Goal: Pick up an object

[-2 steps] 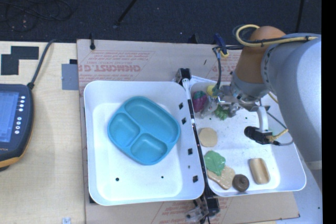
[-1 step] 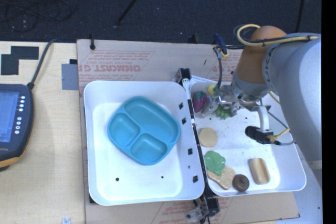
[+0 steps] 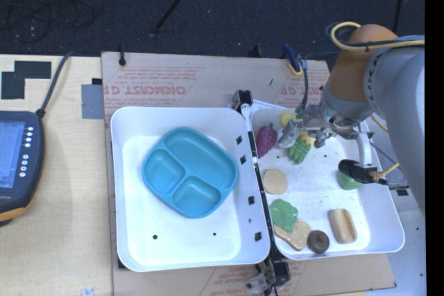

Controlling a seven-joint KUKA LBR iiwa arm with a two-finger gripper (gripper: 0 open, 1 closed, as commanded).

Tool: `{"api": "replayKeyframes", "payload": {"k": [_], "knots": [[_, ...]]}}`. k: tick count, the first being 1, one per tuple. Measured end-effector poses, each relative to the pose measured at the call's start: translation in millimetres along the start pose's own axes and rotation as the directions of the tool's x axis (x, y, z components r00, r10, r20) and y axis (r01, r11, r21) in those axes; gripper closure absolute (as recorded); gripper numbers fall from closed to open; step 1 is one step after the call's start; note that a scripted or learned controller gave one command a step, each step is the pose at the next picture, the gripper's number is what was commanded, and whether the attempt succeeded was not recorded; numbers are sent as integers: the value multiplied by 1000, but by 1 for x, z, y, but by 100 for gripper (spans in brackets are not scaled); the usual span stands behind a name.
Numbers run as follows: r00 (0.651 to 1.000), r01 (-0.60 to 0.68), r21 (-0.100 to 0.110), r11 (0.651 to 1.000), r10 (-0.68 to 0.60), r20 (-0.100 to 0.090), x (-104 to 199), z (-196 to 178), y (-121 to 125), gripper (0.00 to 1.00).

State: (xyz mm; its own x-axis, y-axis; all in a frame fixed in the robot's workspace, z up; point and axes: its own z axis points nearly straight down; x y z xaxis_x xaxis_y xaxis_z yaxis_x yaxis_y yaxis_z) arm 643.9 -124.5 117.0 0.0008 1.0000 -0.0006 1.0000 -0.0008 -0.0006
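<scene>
We see the gripper (image 3: 300,136) low over the back of the right bin (image 3: 388,236), close to a green toy (image 3: 300,150) and a small yellow piece (image 3: 287,120), with a purple toy (image 3: 266,140) just beside them near the divider. We cannot tell how the gripper is set, nor whether it has hold of anything; nothing is plainly held. Any of the toys could serve as the object to pick, and the green and yellow ones lie nearest. Our worry is crowding: these three pieces lie close together, so a grasp could knock one aside, catch two at once, or slip off a rounded shape. The bin wall and divider nearby also leave little room to come in. Farther forward lie a tan round piece (image 3: 275,181), a green leafy piece (image 3: 283,212), a brown ring (image 3: 318,241), a bread-like loaf (image 3: 342,225) and another green piece (image 3: 349,179) by a black part. The left bin (image 3: 139,246) bears a blue divided plate (image 3: 189,171). Both bins rest on cardboard on a pale wooden bench (image 3: 55,246), with a control tablet (image 3: 15,156) at far left and dark floor with cables behind.
</scene>
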Motion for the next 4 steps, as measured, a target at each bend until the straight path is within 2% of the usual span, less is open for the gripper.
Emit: {"api": "replayKeyframes", "payload": {"k": [1,2,3,4], "knots": [[1000,-5,3,1000,5,21,19,28,-2,0],[1000,-2,1,1000,2,1,19,29,-51,0],[1000,-2,2,1000,2,-3,20,18,-49,100],[1000,6,-5,1000,-6,-4,85,-76,-80,100]]}}
